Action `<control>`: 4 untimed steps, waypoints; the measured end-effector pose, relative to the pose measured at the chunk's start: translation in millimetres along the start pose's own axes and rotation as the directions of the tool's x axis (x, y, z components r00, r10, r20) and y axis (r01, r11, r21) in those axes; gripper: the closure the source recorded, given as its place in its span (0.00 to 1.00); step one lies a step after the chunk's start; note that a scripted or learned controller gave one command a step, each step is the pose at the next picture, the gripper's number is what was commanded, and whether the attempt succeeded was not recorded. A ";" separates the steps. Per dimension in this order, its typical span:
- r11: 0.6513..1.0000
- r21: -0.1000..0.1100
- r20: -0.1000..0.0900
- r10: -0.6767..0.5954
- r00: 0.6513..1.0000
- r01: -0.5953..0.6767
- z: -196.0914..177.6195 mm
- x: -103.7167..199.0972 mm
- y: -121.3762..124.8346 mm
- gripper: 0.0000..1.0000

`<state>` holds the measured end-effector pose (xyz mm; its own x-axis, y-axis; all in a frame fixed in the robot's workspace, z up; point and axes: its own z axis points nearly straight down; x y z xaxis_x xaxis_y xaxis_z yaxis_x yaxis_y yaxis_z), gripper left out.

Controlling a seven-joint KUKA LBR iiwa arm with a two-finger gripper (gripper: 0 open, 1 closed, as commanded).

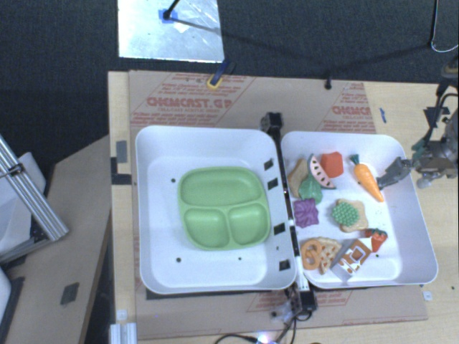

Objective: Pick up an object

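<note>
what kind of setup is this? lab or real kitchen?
Most likely a robot lab bench, not a kitchen. Two white bins sit side by side on a cardboard sheet; the food is toy pieces, such as a carrot and watermelon slice; a gripper reaches in from the right.

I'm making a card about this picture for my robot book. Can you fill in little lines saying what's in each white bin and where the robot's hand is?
left bin: green divided plate, three sections
right bin: toy food
toy food seen: watermelon slice, carrot, purple piece, pretzel, green leaf
other toys: too small to name
gripper: over the right bin's right edge, beside the carrot
gripper holding: nothing seen between its fingers
bins: side by side on a bench
</note>
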<state>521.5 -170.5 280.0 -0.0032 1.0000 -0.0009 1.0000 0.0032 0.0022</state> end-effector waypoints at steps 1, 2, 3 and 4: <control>1.000 0.004 -0.002 0.001 1.000 -0.001 60.2 6.9 1.9 0.00; 1.000 0.005 -0.002 0.003 1.000 -0.003 109.1 -2.5 3.2 0.00; 1.000 0.004 -0.002 0.002 1.000 -0.002 153.2 1.6 9.1 0.00; 1.000 -0.002 0.002 0.002 1.000 -0.002 194.6 0.9 10.9 0.00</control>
<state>532.8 -169.7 85.5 -0.0012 1.0000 -0.0029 1.0000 0.0012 0.0046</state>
